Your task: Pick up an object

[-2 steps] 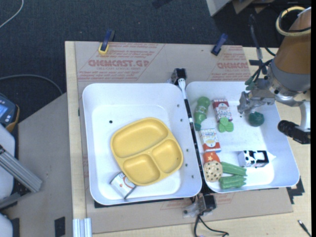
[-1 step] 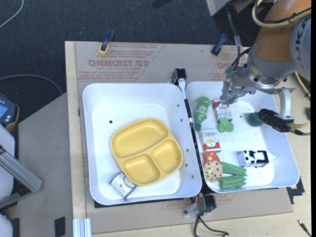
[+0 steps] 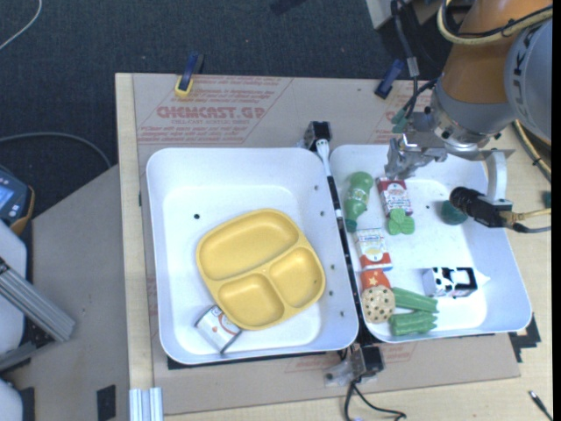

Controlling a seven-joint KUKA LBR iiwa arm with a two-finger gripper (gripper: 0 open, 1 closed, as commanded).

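Gripper (image 3: pixel 405 158) low over the right bin (image 3: pixel 517 274), finger state unclear, tips blurred against a red-white carton (image 3: pixel 397 196).

— What's under the white bins (image 3: pixel 166 191)?
— A brown board (image 3: pixel 219 112) with red lettering, lying on dark carpet (image 3: pixel 131 16).
— Anything gripping it?
— A yellow-and-blue clamp (image 3: pixel 187 75) at eleven o'clock on its far edge, and a blue clamp (image 3: pixel 390 79) at one o'clock.
— And where the bins meet?
— A black clip (image 3: pixel 317 133) at twelve o'clock, another clip (image 3: pixel 364 360) at six.
— Off the board?
— A thin white cable (image 3: pixel 26 7) at ten o'clock and a metal rail (image 3: pixel 35 301) at eight.
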